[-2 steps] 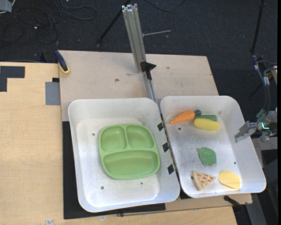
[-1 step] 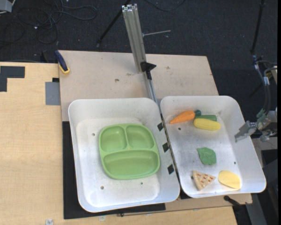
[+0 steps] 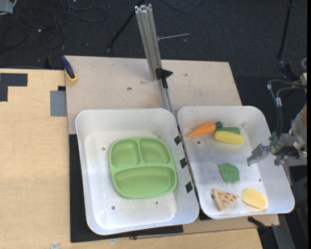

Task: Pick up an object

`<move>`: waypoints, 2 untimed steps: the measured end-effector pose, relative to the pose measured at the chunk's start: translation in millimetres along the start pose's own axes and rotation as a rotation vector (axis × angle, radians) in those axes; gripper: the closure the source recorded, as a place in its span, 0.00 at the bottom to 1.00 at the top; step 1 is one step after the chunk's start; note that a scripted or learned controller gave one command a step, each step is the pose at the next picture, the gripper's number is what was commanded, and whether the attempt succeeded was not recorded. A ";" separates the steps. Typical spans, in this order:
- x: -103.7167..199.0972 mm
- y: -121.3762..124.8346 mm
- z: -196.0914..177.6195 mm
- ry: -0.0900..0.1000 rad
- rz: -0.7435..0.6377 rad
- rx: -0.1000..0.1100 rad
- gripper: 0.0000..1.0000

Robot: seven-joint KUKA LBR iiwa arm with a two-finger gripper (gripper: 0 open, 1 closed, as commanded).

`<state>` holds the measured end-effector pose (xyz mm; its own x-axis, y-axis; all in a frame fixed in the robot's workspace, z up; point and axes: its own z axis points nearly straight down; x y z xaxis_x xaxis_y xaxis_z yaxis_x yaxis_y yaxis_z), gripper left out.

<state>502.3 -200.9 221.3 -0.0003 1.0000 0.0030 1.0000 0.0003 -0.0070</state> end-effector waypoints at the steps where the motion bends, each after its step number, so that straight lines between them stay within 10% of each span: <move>1: 7.9 -4.5 47.4 0.000 0.000 0.000 0.00; 2: 8.7 -9.3 91.8 0.000 0.000 0.001 0.00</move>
<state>492.4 -191.9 129.6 0.0001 1.0000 0.0033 1.0000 -0.0001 -0.0076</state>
